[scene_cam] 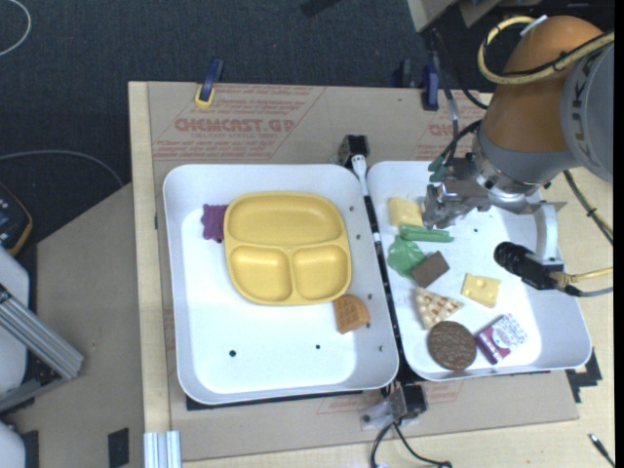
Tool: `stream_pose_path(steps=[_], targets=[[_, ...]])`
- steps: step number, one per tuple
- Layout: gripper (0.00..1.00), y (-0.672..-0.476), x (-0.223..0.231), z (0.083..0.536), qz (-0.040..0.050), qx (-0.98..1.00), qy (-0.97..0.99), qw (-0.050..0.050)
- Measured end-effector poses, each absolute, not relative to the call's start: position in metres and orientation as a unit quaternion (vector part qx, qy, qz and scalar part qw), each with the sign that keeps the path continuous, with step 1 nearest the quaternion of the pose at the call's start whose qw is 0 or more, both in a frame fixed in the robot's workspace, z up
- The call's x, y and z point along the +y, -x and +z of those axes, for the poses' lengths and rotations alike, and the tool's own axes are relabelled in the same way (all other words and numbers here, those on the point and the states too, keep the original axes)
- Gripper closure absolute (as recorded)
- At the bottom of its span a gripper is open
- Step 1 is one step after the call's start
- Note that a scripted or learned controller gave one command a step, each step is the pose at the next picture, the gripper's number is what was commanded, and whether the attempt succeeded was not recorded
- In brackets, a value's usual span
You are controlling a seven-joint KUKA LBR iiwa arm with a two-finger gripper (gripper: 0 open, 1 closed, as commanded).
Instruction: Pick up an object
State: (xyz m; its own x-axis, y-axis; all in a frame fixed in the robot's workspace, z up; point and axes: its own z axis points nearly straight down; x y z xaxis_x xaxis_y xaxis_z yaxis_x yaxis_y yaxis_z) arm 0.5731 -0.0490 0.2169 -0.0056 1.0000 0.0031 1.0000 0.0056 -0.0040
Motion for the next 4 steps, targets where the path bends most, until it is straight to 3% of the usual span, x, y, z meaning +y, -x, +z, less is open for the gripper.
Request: stream_pose_path(steps=[2, 3, 4], targets=[[1.0, -0.553, 0.059, 0.213, 0.0001, -0.709, 0.705, 0.002], [1.0, -0.526, 0.087, 0.232, 0.0006, -0.708, 0.706, 0.002], [1.0, -0.531, 0.094, 0.235, -0.0003, -0.708, 0.706, 0.0]])
